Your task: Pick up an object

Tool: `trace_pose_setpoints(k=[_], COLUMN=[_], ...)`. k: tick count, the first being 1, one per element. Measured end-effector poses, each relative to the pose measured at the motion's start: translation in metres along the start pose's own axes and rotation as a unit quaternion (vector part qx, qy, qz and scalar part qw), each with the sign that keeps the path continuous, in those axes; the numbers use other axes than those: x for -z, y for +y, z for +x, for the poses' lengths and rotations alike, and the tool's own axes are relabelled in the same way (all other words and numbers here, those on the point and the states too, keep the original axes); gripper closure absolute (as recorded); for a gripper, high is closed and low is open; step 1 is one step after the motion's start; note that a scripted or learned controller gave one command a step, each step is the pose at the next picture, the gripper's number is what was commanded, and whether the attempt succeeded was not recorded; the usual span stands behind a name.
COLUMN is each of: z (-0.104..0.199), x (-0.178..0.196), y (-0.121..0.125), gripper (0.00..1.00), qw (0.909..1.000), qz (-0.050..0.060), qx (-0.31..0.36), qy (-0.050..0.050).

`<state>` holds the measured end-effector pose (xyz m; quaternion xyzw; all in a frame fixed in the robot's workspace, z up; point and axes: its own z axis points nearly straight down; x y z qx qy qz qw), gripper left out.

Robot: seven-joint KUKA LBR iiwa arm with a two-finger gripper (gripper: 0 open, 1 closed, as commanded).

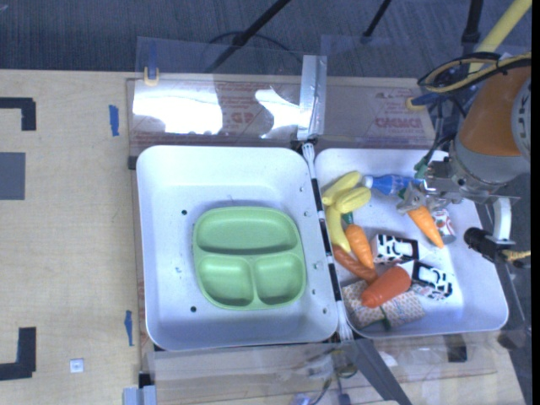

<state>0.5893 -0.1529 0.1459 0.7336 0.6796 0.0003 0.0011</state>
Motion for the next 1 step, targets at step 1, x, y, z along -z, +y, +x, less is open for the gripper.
trace_pose_setpoints(k=[1], z=[0.0448], x=[0.0501], y=[0.0057], gripper=[1.0], qw=[1.0], qz=[0.0], qx=[0.003], qy=[0.0])
